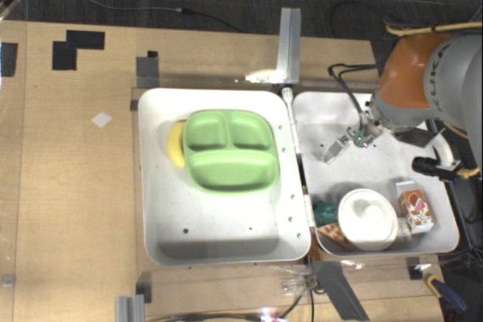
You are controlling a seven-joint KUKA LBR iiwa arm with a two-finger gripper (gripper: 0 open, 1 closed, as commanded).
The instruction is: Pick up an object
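Observation:
My gripper [330,153] hangs over the upper left part of the right bin [317,111], reaching in from the grey arm with the orange band [404,79]. Nothing shows in its grip. Along this bin's near edge stand a white round bowl [367,219], a small red and white carton [416,210], a dark green item [325,212] and a brownish item [334,237] half hidden by the bowl. In the left bin [219,230] lies a green divided plate [229,150], covering most of a yellow object [175,145].
A metal post [289,45] stands behind the wall between the two bins. Black cables [349,90] trail from the wrist across the right bin's far side. The wooden bench [68,185] spreads out to the left.

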